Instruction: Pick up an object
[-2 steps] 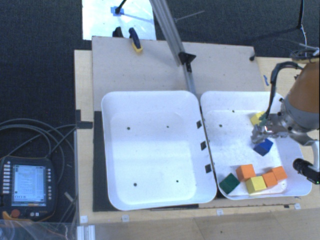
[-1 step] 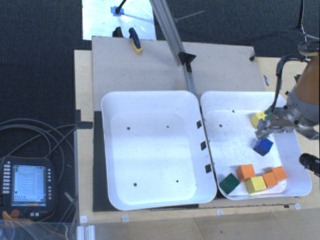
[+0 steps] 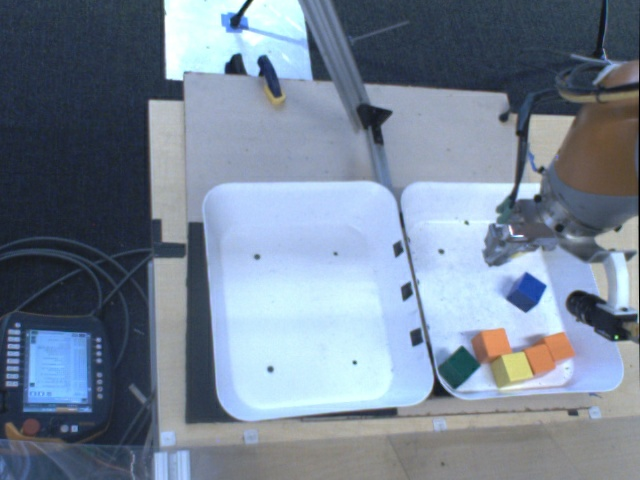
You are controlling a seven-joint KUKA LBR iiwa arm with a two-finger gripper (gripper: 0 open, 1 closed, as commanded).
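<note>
The pincer [image 3: 500,245] hangs over the right bin [image 3: 440,208], above and left of the blue cube [image 3: 526,292]; whether its fingers are spread or closed cannot be told. Along the bin's near edge lie a green cube [image 3: 459,366], a yellow cube [image 3: 512,368] and three orange cubes [image 3: 490,343].

The arm [image 3: 600,138] is cut off by the right edge of the frame, so its base is not seen. The fingers of the gripper [image 3: 503,246] are too small and blurred for their spacing to be judged. The right bin [image 3: 440,208] is partly covered by the arm along its far right rim. The pendant [image 3: 52,376] screen text cannot be read.
</note>
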